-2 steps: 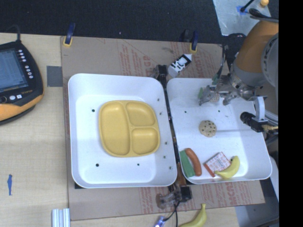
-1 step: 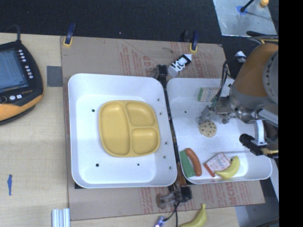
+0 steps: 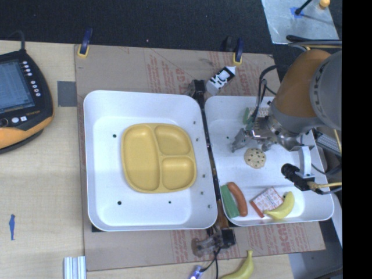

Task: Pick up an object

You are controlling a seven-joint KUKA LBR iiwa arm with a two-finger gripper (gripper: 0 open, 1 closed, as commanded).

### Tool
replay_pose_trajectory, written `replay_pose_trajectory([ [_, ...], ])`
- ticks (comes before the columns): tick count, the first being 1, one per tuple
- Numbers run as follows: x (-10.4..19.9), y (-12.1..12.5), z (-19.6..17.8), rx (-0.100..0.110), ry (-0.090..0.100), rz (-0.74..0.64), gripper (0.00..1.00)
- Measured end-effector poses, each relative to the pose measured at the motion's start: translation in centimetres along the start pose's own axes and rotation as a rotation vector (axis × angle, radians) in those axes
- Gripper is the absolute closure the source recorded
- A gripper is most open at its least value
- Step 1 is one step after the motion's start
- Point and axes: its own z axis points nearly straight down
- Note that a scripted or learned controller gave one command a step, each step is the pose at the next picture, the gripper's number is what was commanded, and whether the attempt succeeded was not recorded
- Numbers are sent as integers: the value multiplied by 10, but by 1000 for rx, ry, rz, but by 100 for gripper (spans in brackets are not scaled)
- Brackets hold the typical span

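My gripper (image 3: pixel 239 141) hangs over the upper middle of the right bin (image 3: pixel 224 112), its grey fingers spread apart with nothing between them. A round cookie (image 3: pixel 254 157) lies just below and right of the fingertips, apart from them. Near the bin's front wall lie a red sausage (image 3: pixel 238 197) beside a green piece (image 3: pixel 227 202), a red and white packet (image 3: pixel 267 200) and a yellow banana (image 3: pixel 281 207). A small green item (image 3: pixel 248 114) peeks out behind the wrist.
The left bin (image 3: pixel 102 208) bears a yellow divided plate (image 3: pixel 158 157). A second banana (image 3: pixel 241 267) lies on the bench in front of the bins. A black and white object (image 3: pixel 221 78) sits behind them. A teach pendant (image 3: pixel 20 100) rests at far left.
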Motion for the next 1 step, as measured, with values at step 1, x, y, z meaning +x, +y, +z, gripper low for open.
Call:
replay_pose_trajectory([
  [1,-17,-25,22,-2,-2,1,0],
])
